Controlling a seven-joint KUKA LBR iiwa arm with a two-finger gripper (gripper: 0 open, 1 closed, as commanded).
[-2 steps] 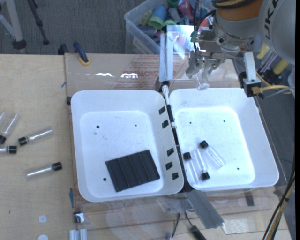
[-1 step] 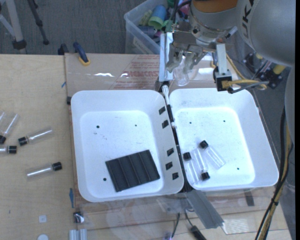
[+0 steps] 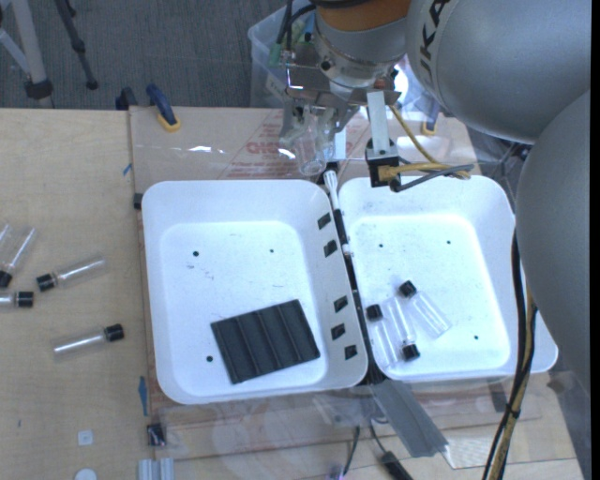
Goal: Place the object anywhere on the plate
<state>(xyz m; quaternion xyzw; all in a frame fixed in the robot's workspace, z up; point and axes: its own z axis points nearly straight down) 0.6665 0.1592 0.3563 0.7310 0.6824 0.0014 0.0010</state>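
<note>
On the far left of the wooden worktop [image 3: 75,187] lie several loose clear vials with black caps [image 3: 75,272], well apart from the bins. The left bin [image 3: 159,244] holds a dark ribbed plate [image 3: 265,340] (it sits tilted, in the near part of the bin toward its right wall). A row of small black clips [image 3: 339,286] runs along the seam where the two bins meet. Above that seam, at the far edge of the bins, hangs the gripper [image 3: 319,155]; a clear vial [image 3: 307,150] appears between its fingers, so it looks clamped on that vial, though the glass is faint against the background. The grey arm with its orange band [image 3: 361,14] rises behind it and fills the upper right. In the right bin [image 3: 497,234] lie two more clear vials with black caps [image 3: 403,319], near each other in the near-left part of that bin, one touching or almost touching the other.
</note>
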